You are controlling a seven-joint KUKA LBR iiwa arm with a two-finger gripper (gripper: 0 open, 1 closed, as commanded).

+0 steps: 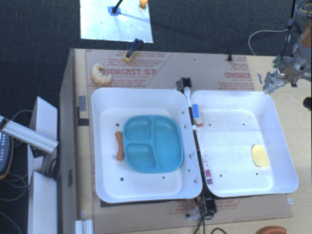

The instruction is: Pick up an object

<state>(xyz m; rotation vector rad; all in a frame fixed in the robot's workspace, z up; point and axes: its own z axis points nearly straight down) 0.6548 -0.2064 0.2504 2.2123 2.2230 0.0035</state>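
Nothing picked yet, judging by the layout: the end effector [271,83] hangs at the far right, just past the right bin's [234,191] far corner, w/ nothing visible in it (open or closed, can't tell at this res). Candidates: yellow oval piece [260,155] near the right bin's right wall, and a sausage [119,146] just left of the blue divided tray [153,143] in the left bin [105,189]. Whole approach, descent & grasp are left.

In the left bin [105,130] a sausage [119,146] lies left of a tray [152,143].
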